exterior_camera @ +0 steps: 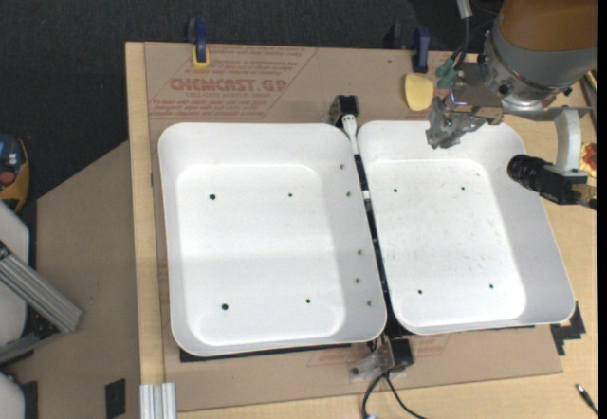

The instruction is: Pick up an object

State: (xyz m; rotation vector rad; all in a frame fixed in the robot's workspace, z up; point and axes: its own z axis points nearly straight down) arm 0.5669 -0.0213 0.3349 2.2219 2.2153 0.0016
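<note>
A: Item one, the tool (446, 135). Position?

B: Far edge of the right bin (531, 313), hanging below the arm (545, 19). Fingers too small and dark to read; apart or together, I cannot tell. Nothing visibly between them.

A: Item two, the object to pick?

B: A pale yellow piece (418, 91) on the counter (247, 81), just beyond the bin's far rim, near the tool, likely outside the picking area.

A: Left bin (190, 313)?

B: Clamped beside the right one, probably so neither shifts.
</note>
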